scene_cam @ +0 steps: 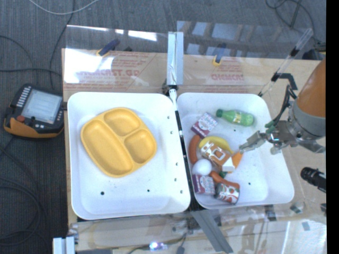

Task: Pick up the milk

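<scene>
- Camera view, the task's thing: the milk [215, 153] is, as far as can be judged, the small orange-and-white carton in the right bin [267, 176]. It lies on its side in the middle of a pile of toy food. The label is too small to read, so this is a guess.
- Around it: it rests partly on a yellow banana [218, 141], with a red sausage [193, 148] just to the left, a white egg [202, 167] below and a carrot [236, 159] touching its right end.
- Handling, est.: the carton looks light and fairly stiff, w/ flat printed sides, prob. a bit slippery. Flat faces are good for a pinch, but the neighbours are very close. The best hold seems across the narrow body from above, approx. mid-length, away from the carrot.
- Gripper [252, 141]: it is low over the right bin, just beside the carrot and near the carton, not touching it as far as visible. Nothing is seen held. If it is wide or narrow cannot be told from this angle.
- Arm [312, 97]: grey w/ an orange part, it enters from the right.
- Other things: a green bottle [235, 117], smooth and round; a small dark-red packet [204, 125]; a dark-red box [203, 184]; and a red can [228, 192].
- Left bin [90, 197]: white, shallow and glossy. It holds a yellow divided plate [118, 141] w/ three sections, hard plastic by the look.
</scene>
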Tool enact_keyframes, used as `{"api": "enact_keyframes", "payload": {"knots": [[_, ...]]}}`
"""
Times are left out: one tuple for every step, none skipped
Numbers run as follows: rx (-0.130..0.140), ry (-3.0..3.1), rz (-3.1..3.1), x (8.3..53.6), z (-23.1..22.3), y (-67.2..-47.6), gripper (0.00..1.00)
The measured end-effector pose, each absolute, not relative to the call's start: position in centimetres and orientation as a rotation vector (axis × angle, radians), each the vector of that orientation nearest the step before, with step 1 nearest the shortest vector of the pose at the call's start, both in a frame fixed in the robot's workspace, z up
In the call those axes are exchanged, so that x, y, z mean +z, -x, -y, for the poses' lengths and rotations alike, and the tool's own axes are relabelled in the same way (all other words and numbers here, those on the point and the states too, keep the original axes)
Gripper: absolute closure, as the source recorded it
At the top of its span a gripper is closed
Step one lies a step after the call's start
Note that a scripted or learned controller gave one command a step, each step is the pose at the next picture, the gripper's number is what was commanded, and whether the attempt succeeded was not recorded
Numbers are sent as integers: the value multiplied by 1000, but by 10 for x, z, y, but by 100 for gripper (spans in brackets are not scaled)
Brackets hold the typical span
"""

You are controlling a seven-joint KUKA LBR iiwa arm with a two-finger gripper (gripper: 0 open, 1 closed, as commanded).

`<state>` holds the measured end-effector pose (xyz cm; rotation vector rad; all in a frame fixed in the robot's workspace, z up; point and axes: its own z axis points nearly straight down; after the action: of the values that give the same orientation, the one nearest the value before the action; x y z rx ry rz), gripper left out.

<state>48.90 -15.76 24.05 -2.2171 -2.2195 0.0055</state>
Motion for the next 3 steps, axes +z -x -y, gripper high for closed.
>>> {"api": "enact_keyframes", "payload": {"knots": [[6, 2198, 2240, 143, 98, -523, 0], [-8, 2170, 2285, 89, 98, -516, 0], [-10, 2179, 2286, 98, 100, -518, 100]]}}
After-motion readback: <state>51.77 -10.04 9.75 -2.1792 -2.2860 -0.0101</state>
